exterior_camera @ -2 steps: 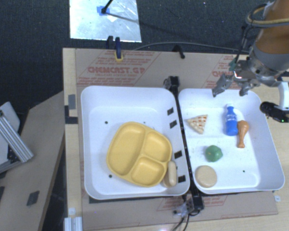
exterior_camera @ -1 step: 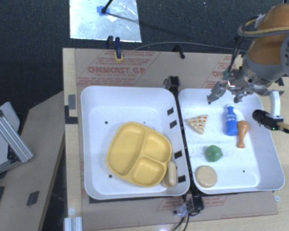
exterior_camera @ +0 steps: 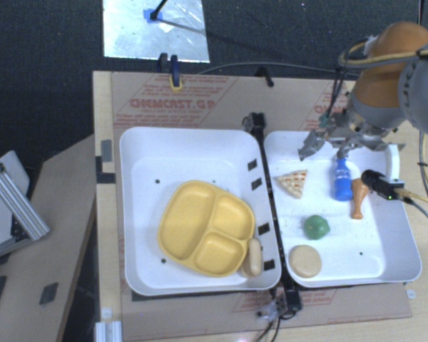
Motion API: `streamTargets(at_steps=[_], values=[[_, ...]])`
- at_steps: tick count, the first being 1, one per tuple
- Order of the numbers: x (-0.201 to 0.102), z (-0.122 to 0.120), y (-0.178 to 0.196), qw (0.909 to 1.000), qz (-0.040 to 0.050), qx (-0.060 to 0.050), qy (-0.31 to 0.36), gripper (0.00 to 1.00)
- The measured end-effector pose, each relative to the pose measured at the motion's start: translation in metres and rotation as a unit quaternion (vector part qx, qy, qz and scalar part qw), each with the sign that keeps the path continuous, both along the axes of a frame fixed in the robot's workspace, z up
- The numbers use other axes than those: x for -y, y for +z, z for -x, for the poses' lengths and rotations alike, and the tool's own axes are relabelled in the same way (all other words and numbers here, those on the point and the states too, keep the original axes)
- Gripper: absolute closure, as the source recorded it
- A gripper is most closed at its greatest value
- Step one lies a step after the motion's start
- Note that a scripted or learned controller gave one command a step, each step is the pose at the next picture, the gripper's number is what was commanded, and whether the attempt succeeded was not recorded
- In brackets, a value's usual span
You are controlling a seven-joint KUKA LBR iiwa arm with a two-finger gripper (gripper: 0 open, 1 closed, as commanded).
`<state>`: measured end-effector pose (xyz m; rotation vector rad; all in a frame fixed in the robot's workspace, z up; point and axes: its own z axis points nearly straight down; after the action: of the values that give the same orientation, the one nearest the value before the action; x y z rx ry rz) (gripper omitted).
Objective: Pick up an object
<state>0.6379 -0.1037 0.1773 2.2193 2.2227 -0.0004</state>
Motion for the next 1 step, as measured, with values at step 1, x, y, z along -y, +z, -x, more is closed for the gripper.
streamTargets(at_steps=[1], values=[[-0.006, -0.0039, -0.0443, 1.0, -0.0004, -0.001, 0.001, 0.0]])
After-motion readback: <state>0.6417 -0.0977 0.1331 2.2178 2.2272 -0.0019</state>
